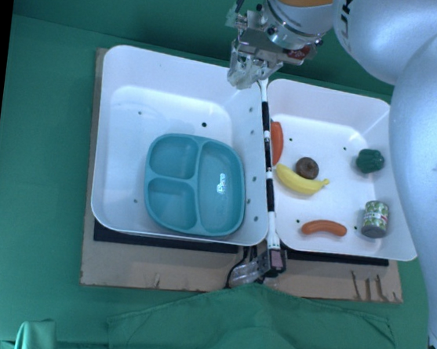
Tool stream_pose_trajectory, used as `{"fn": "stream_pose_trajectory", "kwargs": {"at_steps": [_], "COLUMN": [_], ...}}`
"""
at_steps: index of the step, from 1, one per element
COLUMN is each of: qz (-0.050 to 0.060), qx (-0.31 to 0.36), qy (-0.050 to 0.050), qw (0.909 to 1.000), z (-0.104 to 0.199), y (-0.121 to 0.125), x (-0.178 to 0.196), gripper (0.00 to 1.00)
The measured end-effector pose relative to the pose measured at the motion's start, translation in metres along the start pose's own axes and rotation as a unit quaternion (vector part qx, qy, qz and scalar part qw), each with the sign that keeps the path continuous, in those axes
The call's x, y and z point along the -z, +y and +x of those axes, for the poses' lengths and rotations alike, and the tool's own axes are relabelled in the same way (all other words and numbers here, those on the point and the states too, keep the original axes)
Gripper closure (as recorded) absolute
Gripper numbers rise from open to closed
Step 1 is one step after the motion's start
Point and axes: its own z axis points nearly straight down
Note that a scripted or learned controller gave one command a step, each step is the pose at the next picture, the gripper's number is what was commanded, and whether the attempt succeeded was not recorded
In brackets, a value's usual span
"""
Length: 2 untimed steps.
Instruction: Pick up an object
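The gripper (247, 74) hangs over the far end of the rim between the bins, whether open or closed I cannot tell, while the carrot (276, 142) lies nearest, in the right bin (345, 106), its long axis running toward the camera.
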Motion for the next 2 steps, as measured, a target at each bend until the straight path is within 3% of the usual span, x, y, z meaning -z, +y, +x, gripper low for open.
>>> {"fn": "stream_pose_trajectory", "kwargs": {"at_steps": [1,2], "qz": [0.0,0.0], "qx": [0.001,0.001], "qy": [0.001,0.0], "qw": [1.0,1.0], "z": [0.048,0.047], "y": [-0.011,0.057], "x": [0.027,-0.002], "gripper": [1.0,1.0]}}
